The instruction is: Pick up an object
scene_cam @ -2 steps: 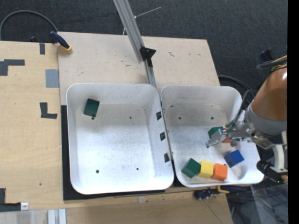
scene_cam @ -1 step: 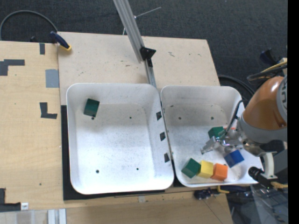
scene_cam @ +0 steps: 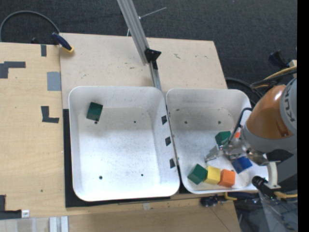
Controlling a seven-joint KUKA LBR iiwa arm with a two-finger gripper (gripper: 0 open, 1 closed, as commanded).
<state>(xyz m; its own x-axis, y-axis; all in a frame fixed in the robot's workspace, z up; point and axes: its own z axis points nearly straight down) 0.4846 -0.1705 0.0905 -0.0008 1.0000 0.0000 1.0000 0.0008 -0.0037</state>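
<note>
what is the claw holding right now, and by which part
It cannot be told. The claw is low in the right bin, close to a green block and a blue block, but no grip shows.

bench (scene_cam: pixel 120 57) | left bin (scene_cam: pixel 77 144) | right bin (scene_cam: pixel 193 98) | side by side

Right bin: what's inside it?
Right bin holds a green block, yellow block, orange block, blue block and dark green block beside the gripper. The arm covers the bin's right part.

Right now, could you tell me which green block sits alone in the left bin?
The dark green cube near the left bin's far-left corner; both other green blocks lie in the right bin.
</note>
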